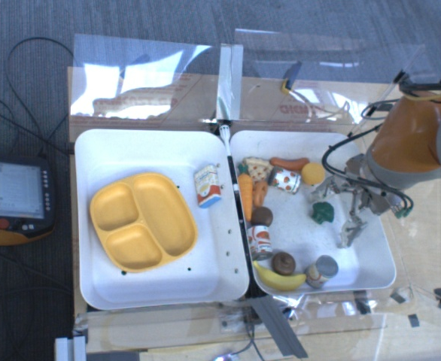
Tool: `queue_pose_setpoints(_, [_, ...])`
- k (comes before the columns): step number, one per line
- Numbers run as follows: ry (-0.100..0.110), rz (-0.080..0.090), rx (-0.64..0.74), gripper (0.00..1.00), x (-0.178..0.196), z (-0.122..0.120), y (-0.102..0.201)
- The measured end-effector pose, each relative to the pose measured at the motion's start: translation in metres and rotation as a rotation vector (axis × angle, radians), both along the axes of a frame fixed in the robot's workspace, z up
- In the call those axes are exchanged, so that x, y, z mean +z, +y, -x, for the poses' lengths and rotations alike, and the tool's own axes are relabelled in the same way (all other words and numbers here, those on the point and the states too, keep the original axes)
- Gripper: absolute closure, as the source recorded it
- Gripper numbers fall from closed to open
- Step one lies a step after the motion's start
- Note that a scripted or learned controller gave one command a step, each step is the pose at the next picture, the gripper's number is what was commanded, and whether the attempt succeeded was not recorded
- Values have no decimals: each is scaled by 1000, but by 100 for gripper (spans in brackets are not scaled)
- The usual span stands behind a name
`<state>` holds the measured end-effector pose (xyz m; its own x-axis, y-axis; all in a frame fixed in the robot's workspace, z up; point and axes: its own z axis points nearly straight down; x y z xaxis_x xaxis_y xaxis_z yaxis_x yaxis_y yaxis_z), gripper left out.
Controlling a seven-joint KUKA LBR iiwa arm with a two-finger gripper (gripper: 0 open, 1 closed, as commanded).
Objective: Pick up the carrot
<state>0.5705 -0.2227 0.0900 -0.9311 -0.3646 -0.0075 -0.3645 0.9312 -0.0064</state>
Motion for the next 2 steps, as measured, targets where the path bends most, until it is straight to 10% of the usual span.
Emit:
queue_pose_setpoints(1, [-2, -6, -168, 0, 1, -55, 60])
queue_pose_setpoints(2, [-9, -6, -235, 0, 96, -103, 107])
